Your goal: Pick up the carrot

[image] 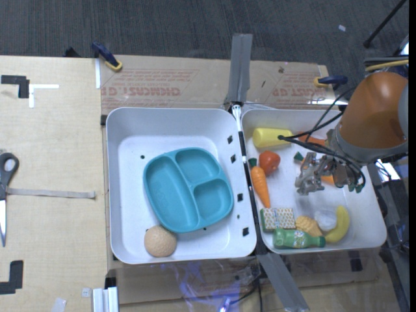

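A grey KUKA arm [374,112] with an orange band reaches in from the right of the frame over the right-hand white bin [370,236], its gripper [311,179] hanging above the bin's middle floor; whether the fingers are spread or pressed together cannot be told from this angle, and nothing can be seen between them. The carrot [260,185] lies on the bin floor along the left wall, its thick end toward the top of the frame, well clear of the gripper and to its left. A tomato [269,161] sits just above the carrot, touching or nearly touching it, and a yellow cylinder [272,137] rests above that near the bin's upper left corner. Along the lower edge of the bin lie a pair of crackers [277,218], a green bottle [298,240] on its side, and a banana [338,225]. In the left bin [123,194], a blue divided plate [188,188] sits tilted at centre, with a tan ball [160,241] just below it. Scissors [5,187] lie at the far left of the bench.
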Controlling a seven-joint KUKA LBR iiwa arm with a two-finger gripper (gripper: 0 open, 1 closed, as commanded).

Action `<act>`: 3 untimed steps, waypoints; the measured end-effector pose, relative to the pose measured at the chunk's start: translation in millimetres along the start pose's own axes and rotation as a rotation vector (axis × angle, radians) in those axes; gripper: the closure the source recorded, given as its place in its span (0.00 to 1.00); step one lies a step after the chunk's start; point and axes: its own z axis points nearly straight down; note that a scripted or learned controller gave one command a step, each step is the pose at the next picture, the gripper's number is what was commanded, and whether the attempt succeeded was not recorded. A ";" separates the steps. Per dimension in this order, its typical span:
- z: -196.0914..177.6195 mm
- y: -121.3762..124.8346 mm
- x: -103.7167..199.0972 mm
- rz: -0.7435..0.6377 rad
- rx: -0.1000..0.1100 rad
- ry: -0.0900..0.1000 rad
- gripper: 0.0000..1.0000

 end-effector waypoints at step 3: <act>20.4 1.2 55.3 -0.563 -0.009 0.011 0.00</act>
